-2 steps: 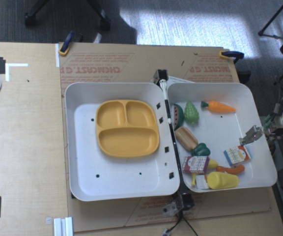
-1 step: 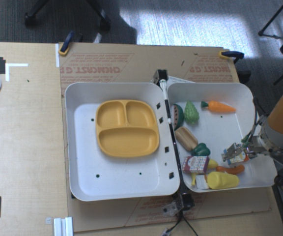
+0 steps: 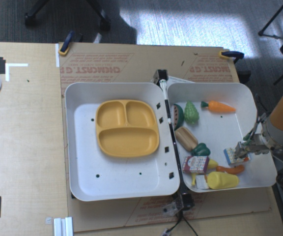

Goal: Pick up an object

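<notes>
The gripper (image 3: pixel 240 153) hangs low over a small blue-and-white item (image 3: pixel 229 156) in the right bin (image 3: pixel 247 95). Its state I cannot tell. Crowded neighbours could spoil the grasp.

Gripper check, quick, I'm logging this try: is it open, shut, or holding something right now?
Gripper: low in the right bin, beside a small blue object; open or shut cannot be told, no grasp visible.

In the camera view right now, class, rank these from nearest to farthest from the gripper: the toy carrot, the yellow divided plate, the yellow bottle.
Measured from the gripper at the right bin's right side:
1. Yellow bottle, lying at that bin's front edge.
2. Toy carrot, at the same bin's back.
3. Yellow divided plate, across in the left bin.
</notes>
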Available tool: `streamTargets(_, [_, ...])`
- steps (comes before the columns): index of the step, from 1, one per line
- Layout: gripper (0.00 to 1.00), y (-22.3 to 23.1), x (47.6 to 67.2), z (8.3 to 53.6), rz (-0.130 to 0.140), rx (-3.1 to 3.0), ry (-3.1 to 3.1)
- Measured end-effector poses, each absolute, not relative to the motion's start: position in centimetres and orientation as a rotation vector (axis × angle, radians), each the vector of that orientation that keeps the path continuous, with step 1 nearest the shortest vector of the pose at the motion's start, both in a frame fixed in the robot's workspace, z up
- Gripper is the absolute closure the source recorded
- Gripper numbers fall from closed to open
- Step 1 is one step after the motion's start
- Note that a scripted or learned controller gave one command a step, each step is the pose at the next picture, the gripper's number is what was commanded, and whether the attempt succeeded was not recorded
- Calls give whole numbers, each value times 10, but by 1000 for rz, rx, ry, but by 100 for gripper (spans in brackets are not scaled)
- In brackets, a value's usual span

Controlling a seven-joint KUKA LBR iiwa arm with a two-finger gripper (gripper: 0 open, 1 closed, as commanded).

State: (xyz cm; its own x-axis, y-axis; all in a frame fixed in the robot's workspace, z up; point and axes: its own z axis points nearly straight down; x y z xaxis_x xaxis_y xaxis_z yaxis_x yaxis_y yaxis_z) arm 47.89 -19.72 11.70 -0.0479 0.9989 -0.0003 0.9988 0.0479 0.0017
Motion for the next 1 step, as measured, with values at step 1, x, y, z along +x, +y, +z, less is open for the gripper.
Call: streamTargets(1, [0,-197,479,117,2,2166,2274])
